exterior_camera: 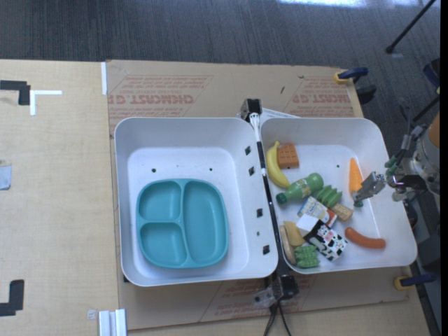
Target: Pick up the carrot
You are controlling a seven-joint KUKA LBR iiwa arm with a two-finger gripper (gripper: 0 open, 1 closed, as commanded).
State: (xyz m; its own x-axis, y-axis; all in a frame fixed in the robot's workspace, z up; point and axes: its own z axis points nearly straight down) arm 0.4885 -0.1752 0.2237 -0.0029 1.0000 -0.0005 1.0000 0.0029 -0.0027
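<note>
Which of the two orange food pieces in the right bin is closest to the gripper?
The carrot, the pointed orange wedge just left of the gripper; the sausage lies nearer the front wall.

Bright, even overhead light; pale window glare on the dark floor point(210, 19) above the bench point(56, 187). Soft, faint shadows inside the white bins point(122, 187). Slightly soft focus throughout, mild blur toward the edges.

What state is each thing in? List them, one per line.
carrot: lying in the right bin, not gripped
fingers: beside the carrot, low over the right bin
green bottle: lying on its side
banana: lying by the divider
sausage: lying flat
teal plate: flat in the left bin
</note>
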